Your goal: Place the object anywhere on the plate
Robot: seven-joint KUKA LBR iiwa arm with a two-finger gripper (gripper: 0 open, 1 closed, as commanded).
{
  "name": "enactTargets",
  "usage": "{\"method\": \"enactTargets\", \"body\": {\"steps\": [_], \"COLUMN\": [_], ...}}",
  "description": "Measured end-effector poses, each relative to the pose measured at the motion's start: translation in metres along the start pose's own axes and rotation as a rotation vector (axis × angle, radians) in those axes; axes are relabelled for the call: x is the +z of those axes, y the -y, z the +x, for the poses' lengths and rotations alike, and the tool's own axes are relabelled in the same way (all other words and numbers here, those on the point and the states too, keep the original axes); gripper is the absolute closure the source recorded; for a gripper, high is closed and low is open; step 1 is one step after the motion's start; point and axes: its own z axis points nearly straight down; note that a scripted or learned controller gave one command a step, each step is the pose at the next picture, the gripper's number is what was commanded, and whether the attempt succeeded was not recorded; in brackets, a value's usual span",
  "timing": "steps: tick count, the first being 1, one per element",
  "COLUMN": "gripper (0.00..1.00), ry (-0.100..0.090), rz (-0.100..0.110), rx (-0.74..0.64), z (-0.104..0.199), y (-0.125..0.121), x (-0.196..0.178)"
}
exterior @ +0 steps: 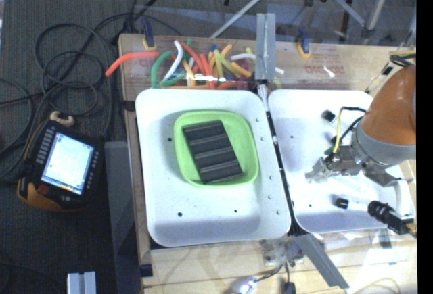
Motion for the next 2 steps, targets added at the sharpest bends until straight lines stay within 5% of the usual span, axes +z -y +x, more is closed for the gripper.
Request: {"method": "enactTargets", "body": {"steps": [1, 2], "gripper": [0.0, 0.0], "ry": [0.0, 0.003], "rz": [0.0, -0.006], "rx": [0.0, -0.054], "z": [0.0, -0.039], "y": [0.0, -0.014], "x": [0.0, -0.029]}}
